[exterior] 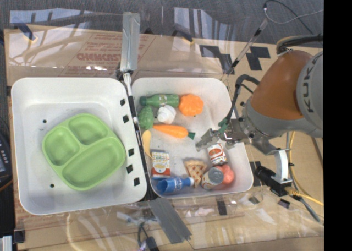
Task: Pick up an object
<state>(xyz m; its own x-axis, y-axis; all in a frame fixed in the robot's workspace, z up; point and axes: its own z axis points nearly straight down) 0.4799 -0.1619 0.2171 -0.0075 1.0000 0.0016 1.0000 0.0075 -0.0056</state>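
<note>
We hover our jaws [210, 137], seemingly open and empty, above the small red-labelled can [217, 154]; descending comes next.

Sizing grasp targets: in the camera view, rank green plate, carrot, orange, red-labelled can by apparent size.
1. green plate
2. carrot: longer than the orange, but thinner
3. orange: close to the carrot, so unsure
4. red-labelled can

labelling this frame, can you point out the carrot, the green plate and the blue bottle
carrot [171, 131]: camera view, middle of its orange body
green plate [96, 158]: camera view, floor of its large compartment
blue bottle [175, 184]: camera view, middle of its blue body
</note>
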